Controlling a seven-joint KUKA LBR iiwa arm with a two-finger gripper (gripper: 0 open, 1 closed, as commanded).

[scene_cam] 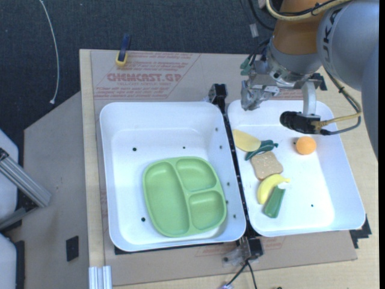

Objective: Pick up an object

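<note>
Orange ball (306, 146) is sitting on the floor of the right bin (354, 212), just below the gripper's right-hand finger and apart from it. The gripper (280, 101) is hovering over the far end of that bin, with its two fingers standing wide apart and nothing lying between them. A black part (299, 122) with a yellow cable is hanging just under the gripper, beside the ball.

The other small things are lying below the gripper's left-hand finger, running away from it toward the near side of the bin. Closest to the gripper, a yellow slice (245, 140) is resting against the bin's left wall. A teal piece (261, 147) is touching the slice's lower edge. Just past that, a bread slice (266, 164) is lying flat. Farther from the gripper, a banana (269, 185) is lying just below the bread, and a green bottle (274, 202) is lying against the banana's tip, farthest from the gripper of the group.

The left bin (111, 161) is sitting well off to the gripper's left, holding a green divided plate (183, 194) toward its near side. A cardboard sheet (150, 74) is lying under both bins, and a blue and yellow clamp (123, 50) is gripping its far edge, well away from the gripper.
</note>
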